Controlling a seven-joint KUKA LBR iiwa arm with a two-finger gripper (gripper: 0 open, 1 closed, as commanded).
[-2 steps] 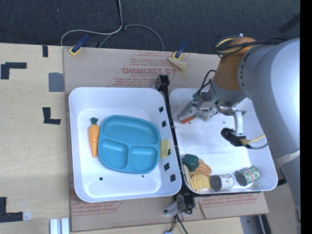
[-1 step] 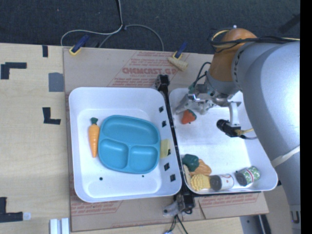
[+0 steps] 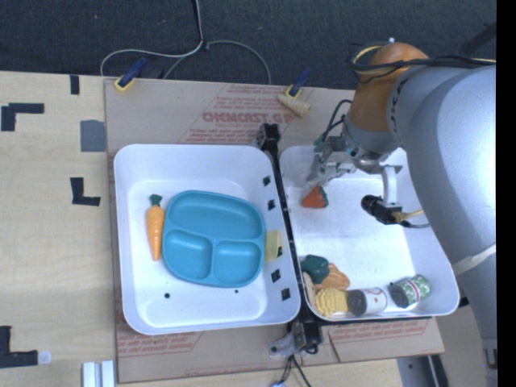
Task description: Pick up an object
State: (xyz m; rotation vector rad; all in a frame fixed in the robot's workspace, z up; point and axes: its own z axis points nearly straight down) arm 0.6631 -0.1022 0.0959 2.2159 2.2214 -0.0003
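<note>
i see the left bin (image 3: 129,216) holding a toy carrot (image 3: 154,226) on end beside a blue divided plate (image 3: 214,237); a small yellow piece (image 3: 272,244) sits against the bin's right wall. in the right bin (image 3: 427,256) the tool (image 3: 321,182) is down at the far left corner, clamped on a red-orange toy with a green top (image 3: 314,197), which sits between its fingers just over the bin floor. along the near edge: a green leafy toy (image 3: 314,266), corn cob (image 3: 328,301), a small bottle (image 3: 367,301) and a green can (image 3: 409,290), lying side by side. both bins rest on the counter (image 3: 48,240).
</note>
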